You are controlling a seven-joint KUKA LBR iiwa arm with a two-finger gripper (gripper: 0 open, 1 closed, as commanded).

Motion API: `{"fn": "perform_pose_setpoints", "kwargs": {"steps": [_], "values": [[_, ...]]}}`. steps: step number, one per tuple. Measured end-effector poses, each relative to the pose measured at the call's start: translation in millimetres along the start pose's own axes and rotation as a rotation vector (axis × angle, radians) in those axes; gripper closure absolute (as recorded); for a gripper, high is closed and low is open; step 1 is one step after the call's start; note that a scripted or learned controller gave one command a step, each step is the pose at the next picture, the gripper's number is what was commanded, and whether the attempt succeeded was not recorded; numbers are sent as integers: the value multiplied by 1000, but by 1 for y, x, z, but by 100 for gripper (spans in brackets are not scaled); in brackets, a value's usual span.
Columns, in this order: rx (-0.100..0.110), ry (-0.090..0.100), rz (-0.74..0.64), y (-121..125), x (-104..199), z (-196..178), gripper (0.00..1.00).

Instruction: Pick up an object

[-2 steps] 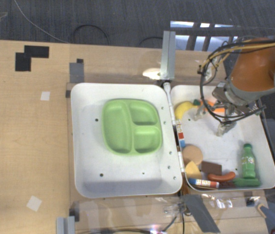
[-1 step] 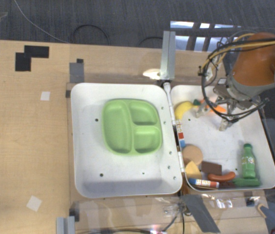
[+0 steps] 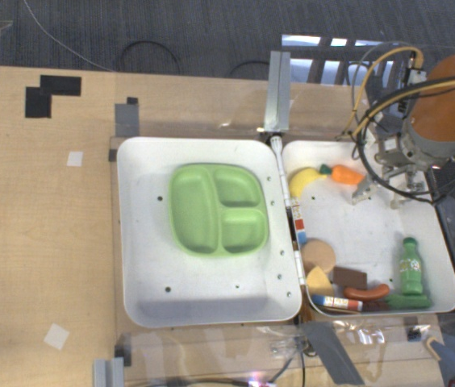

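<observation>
Wood-colored tabletop (image 3: 42, 240) fills the left of the picture, and two white bins sit on it side by side. Dark carpet runs along the top of the frame.

The left bin (image 3: 143, 297) holds a green plate (image 3: 216, 210) with three sections. The right bin (image 3: 445, 293) holds the small things to pick from. A yellow lemon (image 3: 304, 181) and an orange carrot (image 3: 345, 174) lie near its upper left corner. A green bottle (image 3: 410, 268) stands near its right side. A round tan disc (image 3: 319, 254), a brown block (image 3: 349, 277), a red sausage (image 3: 365, 292) and a marker pen (image 3: 336, 301) crowd together along the bottom edge.

The arm (image 3: 447, 99) comes in at the upper right of the frame, with its orange band up high. The tool (image 3: 381, 190) hangs over the upper part of the right bin, just right of the carrot. It looks empty, with nothing between its tips. How wide it is open I cannot tell, because cables and metal parts get in the way.

I think the job has hardly begun. Every toy lies in the bin and none is lifted. What is left is to go down onto one thing, squeeze it, and raise it. The carrot looks closest.
</observation>
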State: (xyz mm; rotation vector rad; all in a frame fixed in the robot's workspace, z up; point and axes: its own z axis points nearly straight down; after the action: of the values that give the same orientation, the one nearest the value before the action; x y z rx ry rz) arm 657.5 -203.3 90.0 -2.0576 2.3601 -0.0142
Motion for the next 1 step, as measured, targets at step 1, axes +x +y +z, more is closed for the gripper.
{"fn": "perform_pose_setpoints", "kwargs": {"steps": [1], "values": [[-3,-4,-53,-3,-87,2,0]]}}
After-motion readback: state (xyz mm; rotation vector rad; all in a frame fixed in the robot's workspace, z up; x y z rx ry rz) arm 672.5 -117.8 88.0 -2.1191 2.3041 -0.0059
